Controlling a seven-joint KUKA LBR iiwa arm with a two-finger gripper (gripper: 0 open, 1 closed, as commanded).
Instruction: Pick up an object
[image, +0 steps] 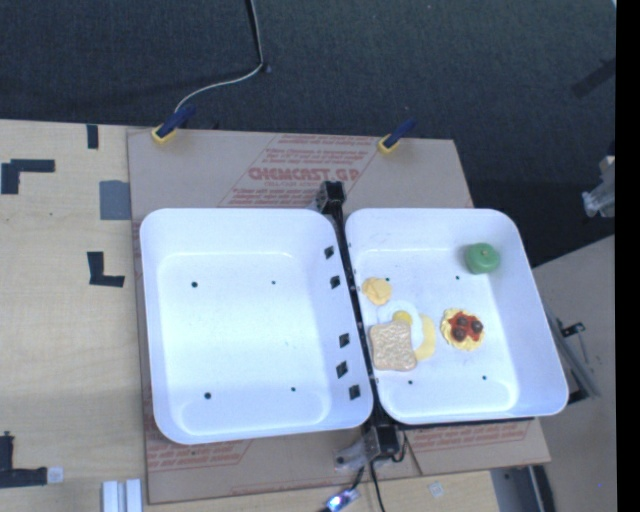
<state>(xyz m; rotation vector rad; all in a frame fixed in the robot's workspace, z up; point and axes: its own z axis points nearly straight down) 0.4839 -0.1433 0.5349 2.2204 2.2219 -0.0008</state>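
Note:
The right bin (520, 300) holds several small toy foods. A green round piece (482, 258) lies near its far right corner. A small tart with red berries (463, 328) sits right of the middle. A tan slice of bread (393, 346) lies near the divider, with a yellow banana-like piece (425, 338) touching its right side and a small yellow piece (377, 291) farther back.
The left bin (240, 320) stands beside the right one on a brown board (300, 170). Black clips (345, 340) run along the seam between the bins. A cable (225, 85) trails across the dark floor behind the board.

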